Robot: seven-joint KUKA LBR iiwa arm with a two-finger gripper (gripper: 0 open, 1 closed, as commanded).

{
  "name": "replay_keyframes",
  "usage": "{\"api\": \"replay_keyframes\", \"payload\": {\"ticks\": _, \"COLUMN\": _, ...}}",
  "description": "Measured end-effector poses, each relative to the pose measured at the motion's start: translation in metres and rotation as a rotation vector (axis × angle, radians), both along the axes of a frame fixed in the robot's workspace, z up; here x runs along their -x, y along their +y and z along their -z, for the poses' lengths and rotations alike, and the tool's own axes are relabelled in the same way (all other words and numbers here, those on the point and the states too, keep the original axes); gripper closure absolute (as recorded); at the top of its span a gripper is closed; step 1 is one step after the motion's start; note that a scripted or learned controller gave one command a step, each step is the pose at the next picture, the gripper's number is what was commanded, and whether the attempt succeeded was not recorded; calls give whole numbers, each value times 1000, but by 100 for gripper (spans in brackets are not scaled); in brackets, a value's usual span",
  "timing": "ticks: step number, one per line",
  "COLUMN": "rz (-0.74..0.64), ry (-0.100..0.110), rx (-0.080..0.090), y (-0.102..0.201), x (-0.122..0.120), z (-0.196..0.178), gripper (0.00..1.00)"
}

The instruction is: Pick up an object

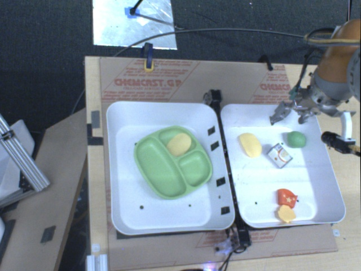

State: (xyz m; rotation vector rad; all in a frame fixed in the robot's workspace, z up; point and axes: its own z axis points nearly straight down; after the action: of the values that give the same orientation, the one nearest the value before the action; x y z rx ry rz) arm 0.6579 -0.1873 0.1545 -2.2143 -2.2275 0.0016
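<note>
The gripper (293, 110) hangs over the far end of the right bin (324, 176), its two fingers (278, 116) spread apart with nothing between them, so the pick is not yet made. From where I stand the nearest candidate is the green ball (296, 139), lying just toward the near side of the fingers and a little to the arm's side. To do this well, I'd say the arm should centre itself over the ball before going down, keep the fingers wide, and descend straight so one fingertip doesn't knock the ball and send it rolling toward the bin wall. The ball looks small, round and smooth, a soft mid-green, sitting free on the white floor with the small white and grey box (279, 154) near it and the pale yellow lump (250, 144) farther along. Lower in the same bin sit a red piece (286, 197) and an orange piece (286, 213), touching. The picture is grainy, so the ball may be slightly flattened rather than truly round.
</note>
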Motion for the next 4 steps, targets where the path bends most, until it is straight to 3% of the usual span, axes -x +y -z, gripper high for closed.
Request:
{"api": "replay_keyframes", "payload": {"ticks": 1, "rz": -1, "ry": -1, "rx": 0, "y": 6, "x": 1, "z": 43, "gripper": 0}}
{"api": "replay_keyframes", "payload": {"ticks": 2, "rz": -3, "ry": -8, "rx": 2, "y": 6, "x": -1, "z": 29, "gripper": 100}}
{"api": "replay_keyframes", "payload": {"ticks": 4, "rz": -1, "ry": -10, "rx": 2, "y": -2, "x": -5, "z": -90, "gripper": 100}}
